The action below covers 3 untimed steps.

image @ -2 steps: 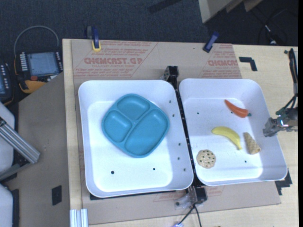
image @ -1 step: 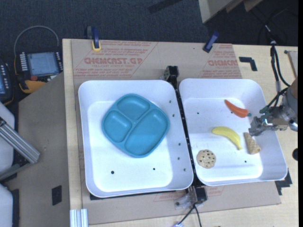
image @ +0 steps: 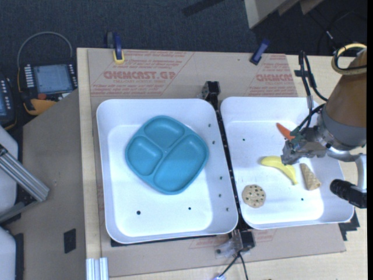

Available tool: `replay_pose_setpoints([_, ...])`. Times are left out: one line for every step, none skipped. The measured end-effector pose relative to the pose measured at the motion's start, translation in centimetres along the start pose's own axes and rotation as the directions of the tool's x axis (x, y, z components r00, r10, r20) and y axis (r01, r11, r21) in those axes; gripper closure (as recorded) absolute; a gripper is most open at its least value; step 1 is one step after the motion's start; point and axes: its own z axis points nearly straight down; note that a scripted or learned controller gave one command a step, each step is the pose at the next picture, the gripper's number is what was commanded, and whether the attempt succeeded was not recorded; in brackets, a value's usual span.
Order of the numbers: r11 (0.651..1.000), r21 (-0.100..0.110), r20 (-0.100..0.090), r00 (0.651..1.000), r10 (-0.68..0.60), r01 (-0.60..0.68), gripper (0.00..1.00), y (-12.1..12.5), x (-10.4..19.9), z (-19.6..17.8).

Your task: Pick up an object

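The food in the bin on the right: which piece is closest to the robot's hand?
The yellow banana. The hand hangs right over its top edge, while the orange carrot, the tan bread piece and the round cookie lie farther off.

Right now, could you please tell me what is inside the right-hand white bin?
The right bin holds a banana, a cookie, a tan bread-like piece and an orange carrot-like item. The gripper and arm cover whatever lies beneath them.
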Motion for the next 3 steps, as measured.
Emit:
replay_pose_setpoints([1.000,-0.001,0.003,1.000,0.007,-0.007,1.00,1.6,5.1,0.8])
replay_pose_setpoints([1.000,-0.004,0.002,1.000,0.001,-0.001,1.00,2.5,10.2,-0.6])
replay_pose_setpoints([1.000,-0.003,0.003,1.000,0.002,-0.002,1.00,3.9,14.6,0.0])
